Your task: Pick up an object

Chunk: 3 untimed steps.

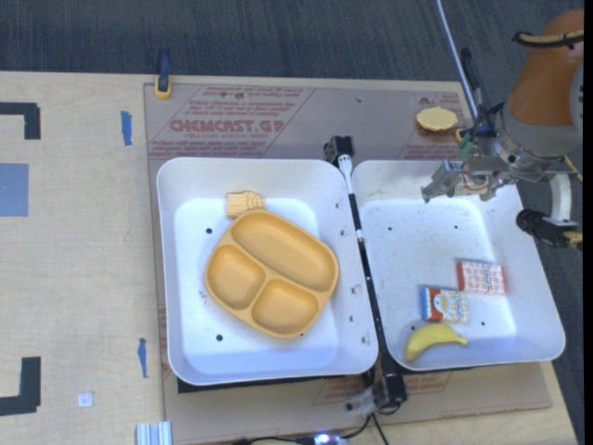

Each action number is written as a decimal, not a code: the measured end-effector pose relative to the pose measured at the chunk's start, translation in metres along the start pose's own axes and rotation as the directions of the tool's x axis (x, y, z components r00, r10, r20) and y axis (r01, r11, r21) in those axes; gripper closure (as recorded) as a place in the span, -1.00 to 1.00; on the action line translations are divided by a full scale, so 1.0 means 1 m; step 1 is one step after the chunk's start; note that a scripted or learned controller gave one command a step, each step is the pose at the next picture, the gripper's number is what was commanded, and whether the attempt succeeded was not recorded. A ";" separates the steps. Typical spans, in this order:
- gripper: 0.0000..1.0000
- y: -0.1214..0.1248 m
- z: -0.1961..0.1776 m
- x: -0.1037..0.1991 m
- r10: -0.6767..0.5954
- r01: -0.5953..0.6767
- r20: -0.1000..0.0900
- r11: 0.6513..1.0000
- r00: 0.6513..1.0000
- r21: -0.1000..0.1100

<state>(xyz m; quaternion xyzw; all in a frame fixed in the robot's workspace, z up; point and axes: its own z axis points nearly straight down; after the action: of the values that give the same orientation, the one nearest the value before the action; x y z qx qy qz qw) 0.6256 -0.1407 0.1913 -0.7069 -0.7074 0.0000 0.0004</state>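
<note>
The right bin holds a yellow banana near its front wall. Just behind the banana lies a small blue-and-orange carton, and a red-and-white packet lies to its right. My gripper hangs over the bin's far edge, well behind these three things. It is open with nothing between its fingers. In the left bin lies a yellow divided plate, with a small tan piece touching its far rim.
A round yellow disc rests on the brown board behind the right bin, close to my wrist. A black clamp strip runs between the two bins. Light wooden bench top spreads to the left.
</note>
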 end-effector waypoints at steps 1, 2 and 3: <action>-1.00 0.042 0.105 -0.016 0.000 0.000 0.002 1.000 1.000 -0.004; -1.00 -0.002 0.106 -0.001 0.001 -0.001 0.000 1.000 1.000 -0.001; -1.00 -0.065 0.105 0.002 0.001 -0.001 0.001 1.000 1.000 -0.001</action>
<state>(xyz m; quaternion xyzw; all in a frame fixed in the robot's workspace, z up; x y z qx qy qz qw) 0.5609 -0.1387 0.0860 -0.7071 -0.7071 -0.0002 -0.0003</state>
